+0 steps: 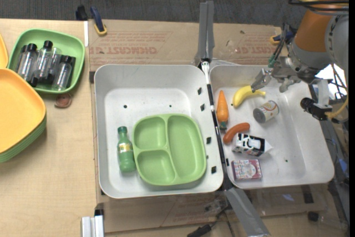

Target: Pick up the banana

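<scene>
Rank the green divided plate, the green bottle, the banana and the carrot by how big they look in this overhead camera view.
Largest to smallest:
1. green divided plate
2. green bottle
3. banana and carrot: these look about alike, so I won't rank them.

Two white bins (pixel 111 119): smooth, slightly glossy plastic | green divided tray (pixel 169 150) in left bin: matt plastic | green bottle (pixel 126 150): shiny plastic | banana (pixel 247 95) in right bin: smooth, waxy yellow skin | desk (pixel 44 197): pale matt wood | far sheet (pixel 150 44): brown printed cardboard | orange plates (pixel 19 119) at left: smooth plastic
</scene>
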Available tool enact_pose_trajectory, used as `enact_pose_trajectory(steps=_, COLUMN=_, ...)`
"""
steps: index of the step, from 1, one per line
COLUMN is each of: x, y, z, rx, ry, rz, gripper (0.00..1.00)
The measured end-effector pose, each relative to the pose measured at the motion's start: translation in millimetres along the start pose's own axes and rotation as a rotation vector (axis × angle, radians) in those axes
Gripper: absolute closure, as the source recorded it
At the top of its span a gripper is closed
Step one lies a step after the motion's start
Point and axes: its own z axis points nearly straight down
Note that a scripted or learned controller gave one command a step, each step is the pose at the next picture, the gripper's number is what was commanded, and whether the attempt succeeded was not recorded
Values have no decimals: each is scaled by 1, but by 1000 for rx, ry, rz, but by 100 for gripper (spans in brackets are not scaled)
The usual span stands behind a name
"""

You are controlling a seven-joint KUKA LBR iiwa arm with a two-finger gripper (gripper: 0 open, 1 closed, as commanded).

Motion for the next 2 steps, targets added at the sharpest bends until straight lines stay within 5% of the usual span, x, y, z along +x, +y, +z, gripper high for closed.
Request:
enact_pose_trajectory(steps=1, x=17, y=12, z=15, rx=-6, ry=-1, rz=7, gripper=0)
enact_pose_trajectory(steps=2, x=52, y=-15, z=-33, rx=1, ry=0, rz=211, gripper=0)
